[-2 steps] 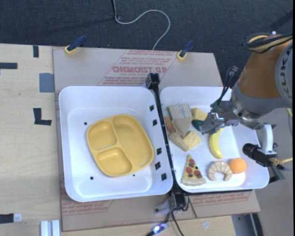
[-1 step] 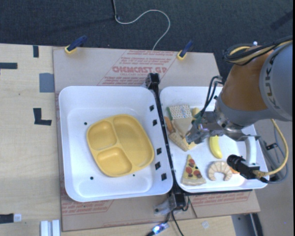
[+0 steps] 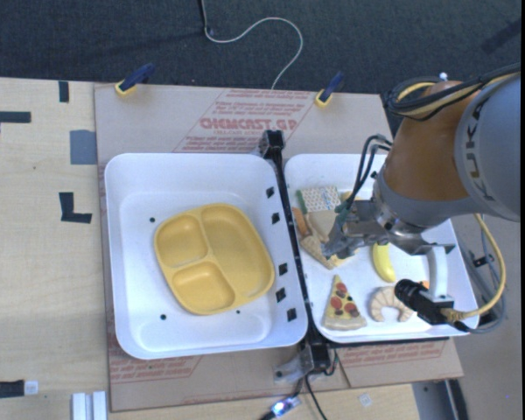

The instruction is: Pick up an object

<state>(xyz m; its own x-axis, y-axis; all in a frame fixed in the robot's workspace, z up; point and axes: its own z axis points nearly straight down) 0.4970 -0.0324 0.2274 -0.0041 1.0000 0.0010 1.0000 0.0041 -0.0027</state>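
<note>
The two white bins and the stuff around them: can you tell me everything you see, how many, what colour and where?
White bins: 2, white, side by side on a cardboard sheet.
Divided plate: 1, yellow, three sections, in the left bin.
Pizza slice: 1, tan with red toppings, front of the right bin.
Croissant: 1, pale tan, right of the pizza slice.
Banana: 1, yellow, right bin, partly under the arm.
Other toy food: several pieces, mixed colours, upper left of the right bin; too jumbled to name.
Clamps: 2, blue and yellow, on the cardboard's far edge.
Cable: 1, white, on the dark floor beyond.
Arm: 1, grey with orange band, above the right bin.
Claw: 1, dark, down among the toy food.
</note>
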